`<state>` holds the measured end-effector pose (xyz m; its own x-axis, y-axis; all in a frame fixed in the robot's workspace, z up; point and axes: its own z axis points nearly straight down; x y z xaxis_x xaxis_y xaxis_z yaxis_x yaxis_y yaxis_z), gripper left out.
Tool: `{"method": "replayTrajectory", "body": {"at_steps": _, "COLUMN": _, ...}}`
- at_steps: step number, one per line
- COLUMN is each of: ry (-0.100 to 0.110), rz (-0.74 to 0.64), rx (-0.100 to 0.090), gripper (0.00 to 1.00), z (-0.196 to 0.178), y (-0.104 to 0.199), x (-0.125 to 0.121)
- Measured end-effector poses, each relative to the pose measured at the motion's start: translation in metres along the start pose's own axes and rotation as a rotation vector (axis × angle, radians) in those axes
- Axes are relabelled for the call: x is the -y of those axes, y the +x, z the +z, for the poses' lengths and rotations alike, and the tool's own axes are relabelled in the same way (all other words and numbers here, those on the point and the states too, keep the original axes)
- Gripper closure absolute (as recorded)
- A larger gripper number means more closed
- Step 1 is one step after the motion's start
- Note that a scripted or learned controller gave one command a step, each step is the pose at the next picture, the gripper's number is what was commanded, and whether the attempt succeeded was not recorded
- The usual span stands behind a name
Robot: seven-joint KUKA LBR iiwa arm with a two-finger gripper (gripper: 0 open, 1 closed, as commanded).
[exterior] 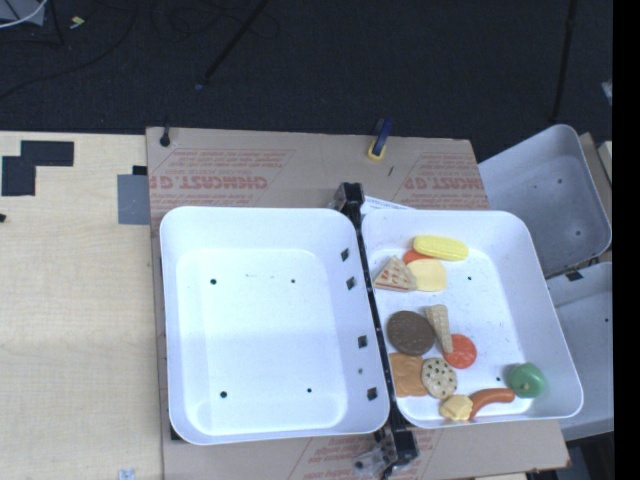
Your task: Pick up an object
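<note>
Two shallow white plastic bins sit side by side on a brown printed cardboard sheet [250, 173] laid over the pale wooden bench [70, 318]. The left-hand white bin [175, 268], at centre frame, shows a plain white floor marked with a few small dark dots. The right-hand white bin [520, 268], at centre right, holds all the toy food pieces, grouped along its left half and lower edge. At the top lies a yellow oblong corn-like piece [440, 248]; just below it is a pale yellow block [432, 276], touching a tan wedge-shaped slice [392, 277]. Mid-bin, a dark brown round disc [407, 332] lies against a beige cone [440, 324], with a red-orange round piece [462, 351] just beside the cone's lower end. Below these, a tan square cracker [404, 373] is overlapped by a speckled round cookie [438, 377]. Along the lower edge lie a small yellow lump [457, 408] and an orange-red sausage-shaped piece [490, 399], touching each other, and a green round fruit [524, 379] sits near the lower right corner. A blue and yellow clamp [379, 140] grips the top edge of the cardboard sheet, and a grey metal tray [550, 193] lies tilted at the upper right, beyond the right-hand bin.
</note>
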<state>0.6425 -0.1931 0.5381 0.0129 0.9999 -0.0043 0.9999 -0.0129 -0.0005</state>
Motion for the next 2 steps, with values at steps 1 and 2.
{"method": "replayTrajectory", "body": {"at_steps": 1, "ry": 0.002, "rz": -0.025, "rx": -0.009, "gripper": 1.0, "z": 0.0, "y": 0.137, "x": 0.006}}
{"method": "replayTrajectory", "body": {"at_steps": 2, "ry": 0.006, "rz": -0.008, "rx": -0.004, "gripper": 1.0, "z": 0.032, "y": 0.072, "x": 0.0}}
